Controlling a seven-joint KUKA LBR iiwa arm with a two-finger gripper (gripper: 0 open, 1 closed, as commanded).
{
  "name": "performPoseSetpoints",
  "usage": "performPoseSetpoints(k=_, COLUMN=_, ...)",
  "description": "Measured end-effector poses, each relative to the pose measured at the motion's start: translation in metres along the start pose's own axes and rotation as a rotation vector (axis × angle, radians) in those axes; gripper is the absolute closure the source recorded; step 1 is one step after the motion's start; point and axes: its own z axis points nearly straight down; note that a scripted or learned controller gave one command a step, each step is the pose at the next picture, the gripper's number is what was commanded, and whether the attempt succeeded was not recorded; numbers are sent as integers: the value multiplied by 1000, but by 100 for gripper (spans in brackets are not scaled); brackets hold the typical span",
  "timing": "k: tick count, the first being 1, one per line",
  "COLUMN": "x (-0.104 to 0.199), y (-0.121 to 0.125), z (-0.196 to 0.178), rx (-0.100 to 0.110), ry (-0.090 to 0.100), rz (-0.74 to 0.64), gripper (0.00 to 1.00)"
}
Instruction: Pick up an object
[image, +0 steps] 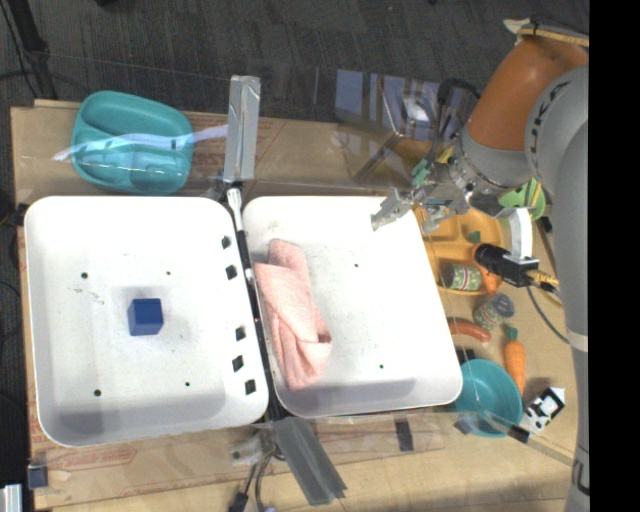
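A small blue cube (146, 316) rests on the floor of the left bin (60, 240), a little left of its middle. A crumpled pink cloth (291, 310) lies along the left side of the right bin (400, 300), close to the divider. My gripper (393, 211) hovers over the far right corner of the right bin, well apart from the cloth and far from the cube. The grey arm with its orange band (515, 85) comes in from the upper right.
A teal pouch (130, 140) lies behind the left bin. To the right of the right bin sit a yellow tray (455, 240), a small can (462, 278), a toy carrot (514, 362) and a teal bowl (488, 395). Black clips line the divider (240, 300).
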Motion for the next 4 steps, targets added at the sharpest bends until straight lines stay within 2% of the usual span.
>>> performPoseSetpoints(k=1, x=143, y=-20, z=51, rx=-1, ry=-1, rz=-135, gripper=0)
performPoseSetpoints(k=2, x=115, y=-20, z=149, rx=-4, ry=-1, rz=-258, gripper=0)
performPoseSetpoints(k=3, x=115, y=-19, z=139, rx=-5, ry=-1, rz=-264, gripper=100)
performPoseSetpoints(k=4, x=166, y=21, z=-27, rx=-3, ry=-1, rz=-65, gripper=100)
